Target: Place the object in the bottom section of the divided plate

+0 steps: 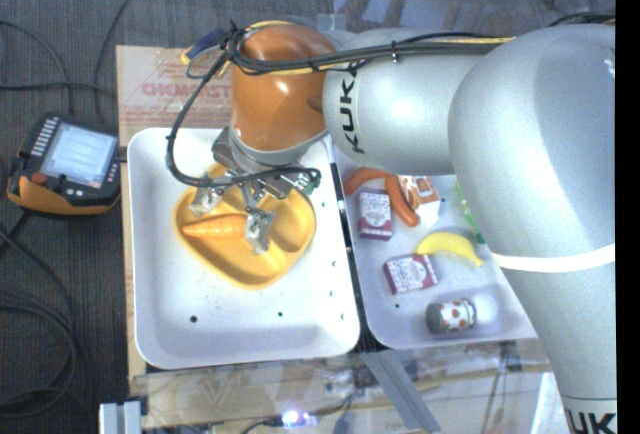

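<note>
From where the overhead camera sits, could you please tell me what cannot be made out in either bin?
- Yellow divided plate in the left white bin: the orange wrist hides its upper part.
- Orange carrot-shaped object: its right end lies behind the gripper; a grasp cannot be judged.
- Right white bin: the grey arm covers its upper and right parts.
- Small jar: label too small to read.

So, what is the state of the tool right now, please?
Tool: open, fingers spread over the orange divided plate, holding nothing. The carrot lies on the plate beside the fingers.
</note>
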Tool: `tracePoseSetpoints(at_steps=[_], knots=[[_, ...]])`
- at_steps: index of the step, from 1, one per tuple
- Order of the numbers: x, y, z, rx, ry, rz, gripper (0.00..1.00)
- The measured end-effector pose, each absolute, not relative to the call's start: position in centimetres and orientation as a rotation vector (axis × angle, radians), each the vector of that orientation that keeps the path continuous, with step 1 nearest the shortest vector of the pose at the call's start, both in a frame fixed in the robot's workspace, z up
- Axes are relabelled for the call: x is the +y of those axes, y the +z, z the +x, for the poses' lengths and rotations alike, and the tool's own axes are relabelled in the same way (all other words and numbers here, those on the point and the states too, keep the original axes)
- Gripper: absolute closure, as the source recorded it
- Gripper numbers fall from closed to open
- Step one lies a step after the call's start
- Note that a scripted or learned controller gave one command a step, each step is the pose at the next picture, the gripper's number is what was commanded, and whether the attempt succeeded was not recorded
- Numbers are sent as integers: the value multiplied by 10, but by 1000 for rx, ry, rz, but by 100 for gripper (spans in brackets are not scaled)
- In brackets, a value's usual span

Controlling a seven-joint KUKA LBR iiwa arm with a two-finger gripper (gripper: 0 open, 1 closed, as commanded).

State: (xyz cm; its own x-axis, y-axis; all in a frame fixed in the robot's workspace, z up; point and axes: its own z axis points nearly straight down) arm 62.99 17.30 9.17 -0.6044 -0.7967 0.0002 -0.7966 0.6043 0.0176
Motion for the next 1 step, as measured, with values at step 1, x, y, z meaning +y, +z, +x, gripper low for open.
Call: tracePoseSetpoints(at_steps=[1], knots=[[108,242,669,-2931,-9,1142,0]])
